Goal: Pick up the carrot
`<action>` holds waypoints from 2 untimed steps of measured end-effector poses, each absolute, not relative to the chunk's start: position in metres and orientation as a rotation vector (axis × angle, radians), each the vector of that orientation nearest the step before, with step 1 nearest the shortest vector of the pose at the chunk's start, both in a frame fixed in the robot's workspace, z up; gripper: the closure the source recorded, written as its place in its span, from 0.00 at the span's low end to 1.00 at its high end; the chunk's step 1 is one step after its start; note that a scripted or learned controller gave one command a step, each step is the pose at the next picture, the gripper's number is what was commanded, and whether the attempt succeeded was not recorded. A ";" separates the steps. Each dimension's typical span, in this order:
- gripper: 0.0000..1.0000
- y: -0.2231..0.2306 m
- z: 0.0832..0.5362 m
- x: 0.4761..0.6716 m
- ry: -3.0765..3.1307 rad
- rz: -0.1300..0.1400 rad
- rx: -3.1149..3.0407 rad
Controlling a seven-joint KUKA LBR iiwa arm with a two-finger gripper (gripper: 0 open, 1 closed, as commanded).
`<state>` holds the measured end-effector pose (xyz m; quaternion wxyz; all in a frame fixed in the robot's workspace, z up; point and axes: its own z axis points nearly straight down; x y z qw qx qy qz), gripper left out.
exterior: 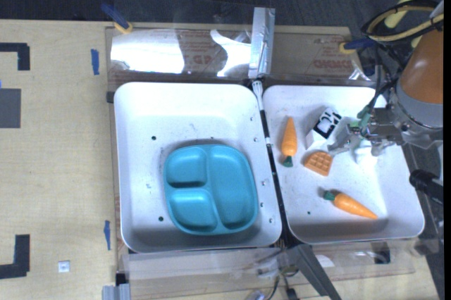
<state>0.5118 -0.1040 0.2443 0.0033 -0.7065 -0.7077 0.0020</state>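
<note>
Currently gripper (343, 141) hovers beside waffle (318, 163), finger state indeterminate; 2 carrots lie loose: carrot (289, 138) left, second carrot (351, 204) below.

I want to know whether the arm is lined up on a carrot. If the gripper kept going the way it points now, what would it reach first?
Probably the waffle piece: the gripper points left and slightly down-image, toward it. The upright carrot lies just beyond, the other carrot off that line. Height is unclear, so it might pass above.
</note>
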 end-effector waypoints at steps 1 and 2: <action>0.00 -0.114 0.127 0.479 -2.025 0.010 -2.392; 0.00 -0.146 0.087 0.480 -2.151 -0.002 -2.282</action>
